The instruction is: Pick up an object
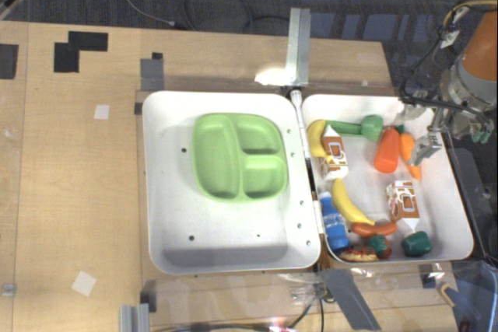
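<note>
From the camera above the bench, looking down at a slant, I see my two-finger gripper (424, 145) hanging over the upper right of the right-hand shallow white bin (459, 198), my grey arm with its orange band (478, 50) reaching in from the right edge. My wrist points roughly downward, tilted a little toward the bin's middle. Whether my jaws are spread or closed I cannot tell; the fingers are too small and blurred against the white floor, and I see nothing between them.

The thing nearest me is the orange plastic carrot-shaped toy (387, 150), lying just left of my gripper, beside a smaller orange piece (407, 145). I judge it light, stiff and smooth, likely slippery on its rounded sides, so I would close across its thick middle, not its tapered end.

Further round the bin lie a green hammer-like toy (366, 126), a yellow plastic banana (346, 202), a second yellow banana (314, 138), two small white-and-brown cartons (403, 200), a blue bottle (333, 223) and a dark green block (416, 243). They are crowded, so a neighbour could get nudged.

The left-hand white bin (167, 198) carries a light green compartment tray (237, 155), well apart from me.
</note>
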### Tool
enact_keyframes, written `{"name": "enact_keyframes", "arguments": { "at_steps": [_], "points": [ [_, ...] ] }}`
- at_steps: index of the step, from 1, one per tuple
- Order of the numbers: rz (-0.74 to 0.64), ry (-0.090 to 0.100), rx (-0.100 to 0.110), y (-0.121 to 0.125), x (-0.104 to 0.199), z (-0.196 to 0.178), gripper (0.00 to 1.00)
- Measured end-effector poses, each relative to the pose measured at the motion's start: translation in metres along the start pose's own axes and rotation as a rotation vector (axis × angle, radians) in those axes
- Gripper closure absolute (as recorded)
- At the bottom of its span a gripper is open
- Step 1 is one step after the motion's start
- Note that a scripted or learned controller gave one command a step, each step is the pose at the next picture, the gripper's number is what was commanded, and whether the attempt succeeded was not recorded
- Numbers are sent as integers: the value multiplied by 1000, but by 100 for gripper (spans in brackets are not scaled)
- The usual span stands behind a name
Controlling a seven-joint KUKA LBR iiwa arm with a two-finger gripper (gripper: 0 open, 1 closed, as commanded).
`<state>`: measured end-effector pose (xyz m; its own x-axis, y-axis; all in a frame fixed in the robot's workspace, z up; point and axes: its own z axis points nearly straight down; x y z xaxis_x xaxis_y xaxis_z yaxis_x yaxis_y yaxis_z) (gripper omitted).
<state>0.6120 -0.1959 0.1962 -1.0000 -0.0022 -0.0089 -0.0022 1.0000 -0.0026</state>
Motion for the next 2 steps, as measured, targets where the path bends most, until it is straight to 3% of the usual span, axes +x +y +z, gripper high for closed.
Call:
{"name": "enact_keyframes", "arguments": {
  "at_steps": [1,2],
  "points": [
    [129,-9,1,-7,59,67,0],
    [196,-4,0,-9,44,107,0]
  ]
}}
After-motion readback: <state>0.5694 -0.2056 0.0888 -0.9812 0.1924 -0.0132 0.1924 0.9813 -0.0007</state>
